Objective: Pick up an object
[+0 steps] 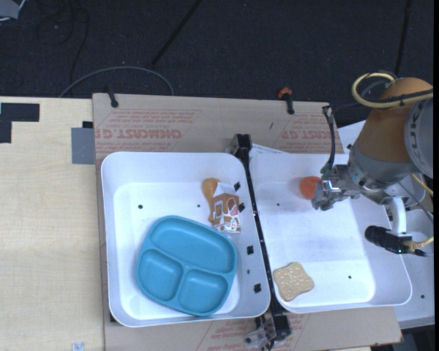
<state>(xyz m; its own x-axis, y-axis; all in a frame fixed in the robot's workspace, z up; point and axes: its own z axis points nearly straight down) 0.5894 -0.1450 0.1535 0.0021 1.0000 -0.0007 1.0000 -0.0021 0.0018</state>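
The arm (384, 134) reaches in from the right and its gripper (323, 194) hangs low over the right bin (351, 284), just beside a small orange-red ball (309, 187) near the far side of that bin. Whether the pincer is released or clenched cannot be told from this view. A tan slice of toast (293, 281) lies near the front of the same bin. In the left bin (121, 196) lies a blue divided plate (186, 264), and behind it a small printed packet (226, 214) touching a brown piece (210, 189).
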